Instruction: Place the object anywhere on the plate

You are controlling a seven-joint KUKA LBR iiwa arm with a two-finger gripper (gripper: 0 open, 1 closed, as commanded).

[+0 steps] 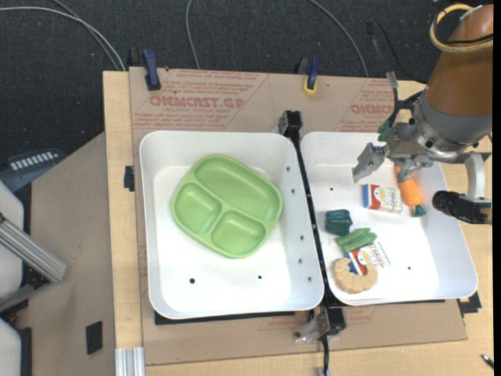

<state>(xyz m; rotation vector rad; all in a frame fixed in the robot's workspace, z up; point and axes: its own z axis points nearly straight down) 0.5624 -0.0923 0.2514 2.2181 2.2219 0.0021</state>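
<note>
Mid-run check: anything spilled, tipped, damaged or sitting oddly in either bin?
Nothing stands out. The green plate lies flat in the left bin, rotated a little askew. In the right bin the small items, among them an orange piece and a teal block, lie loosely bunched below the gripper, all inside the walls.

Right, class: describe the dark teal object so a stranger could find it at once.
Start at the right-hand white bin, the one without the green plate. Look along its left wall, about halfway down. The dark teal block sits there, just above a green piece; it is the darkest, chunkiest item in that cluster.
</note>
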